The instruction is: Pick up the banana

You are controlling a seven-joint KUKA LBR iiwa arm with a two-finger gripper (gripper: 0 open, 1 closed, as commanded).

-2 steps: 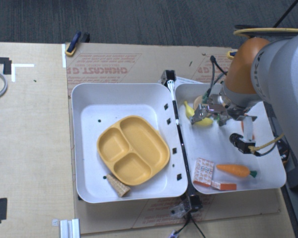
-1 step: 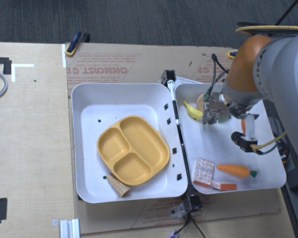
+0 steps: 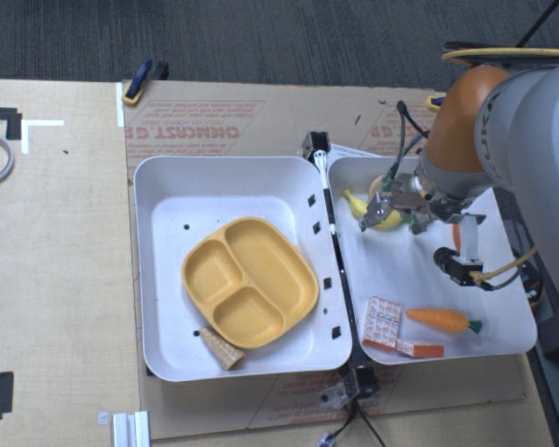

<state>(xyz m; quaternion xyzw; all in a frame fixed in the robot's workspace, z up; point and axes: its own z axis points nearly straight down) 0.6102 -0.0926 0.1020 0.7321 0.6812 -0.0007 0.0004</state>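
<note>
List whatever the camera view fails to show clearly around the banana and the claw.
- Banana: its right part is hidden behind the claw in the camera view.
- Claw: too small and dark to tell whether it is gripping the banana.
- Red-and-white packet: print too small to read.
- Right bin: far corner covered by the arm.

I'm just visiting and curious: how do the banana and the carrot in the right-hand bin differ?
The banana is yellow; the carrot is orange with a green tip. The banana lies near the bin's far wall, partly covered by the gripper, while the carrot lies in the open near the front wall, beside a small red-and-white box. The banana curves; the carrot is straight. Both rest in the same white bin.
</note>
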